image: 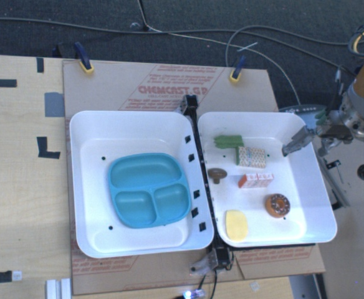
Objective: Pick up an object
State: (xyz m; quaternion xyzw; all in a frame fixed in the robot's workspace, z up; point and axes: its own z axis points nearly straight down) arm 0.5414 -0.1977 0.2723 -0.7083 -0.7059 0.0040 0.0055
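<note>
The right bin (313, 185) holds several small objects: a green block (229, 141), a speckled box (252, 156), a small brown piece (217, 174), a red and white carton (255, 180), a brown donut-like toy (277, 204) and a yellow block (236, 225). My gripper (306, 146) hangs over the bin's upper right rim, to the right of the speckled box and apart from every object. It is open, with one grey finger (294, 144) splayed to the left and nothing between the fingers.
In the left bin (82, 167) lies a blue divided tray (149, 189). A black divider with clips (197, 167) runs between the bins. Cables cross the dark floor behind the bench, and one trails toward the arm at the right.
</note>
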